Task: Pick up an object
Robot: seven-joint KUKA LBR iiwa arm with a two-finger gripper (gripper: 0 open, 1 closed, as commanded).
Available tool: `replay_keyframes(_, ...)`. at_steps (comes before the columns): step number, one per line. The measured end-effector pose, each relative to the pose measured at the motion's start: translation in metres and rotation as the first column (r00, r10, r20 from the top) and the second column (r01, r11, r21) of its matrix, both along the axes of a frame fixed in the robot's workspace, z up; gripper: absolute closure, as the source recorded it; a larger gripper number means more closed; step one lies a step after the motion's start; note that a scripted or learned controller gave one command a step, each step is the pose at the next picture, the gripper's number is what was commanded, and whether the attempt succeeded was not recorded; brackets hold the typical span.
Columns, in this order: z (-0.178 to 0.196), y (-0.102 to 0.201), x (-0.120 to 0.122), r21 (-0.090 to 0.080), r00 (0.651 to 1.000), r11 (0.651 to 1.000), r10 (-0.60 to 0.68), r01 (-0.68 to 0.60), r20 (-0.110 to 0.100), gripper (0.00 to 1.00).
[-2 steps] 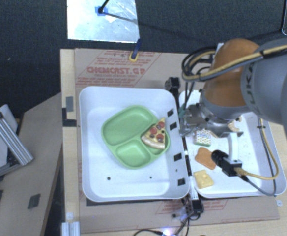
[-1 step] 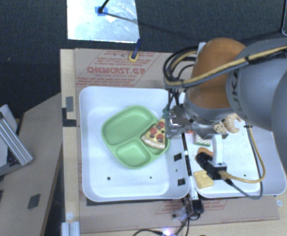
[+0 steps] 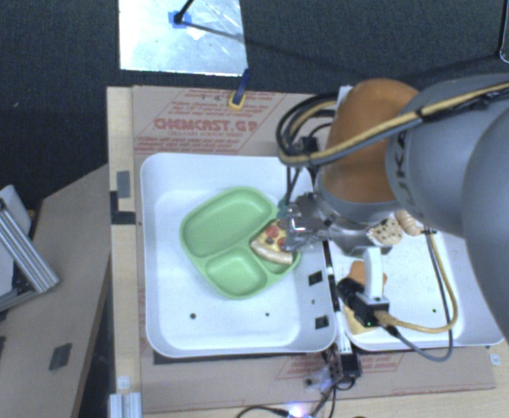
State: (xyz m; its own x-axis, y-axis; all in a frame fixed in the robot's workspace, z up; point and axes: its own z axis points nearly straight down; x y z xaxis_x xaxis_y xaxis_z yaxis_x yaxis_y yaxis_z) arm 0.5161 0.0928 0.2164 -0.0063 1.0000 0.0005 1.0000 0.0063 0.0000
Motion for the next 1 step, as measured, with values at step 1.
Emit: replay_keyframes(1, -0.0019, -0.0022, 0.0085, 0.000, 1.000, 1.000, -0.004, 0.004, 0.002, 1.00)
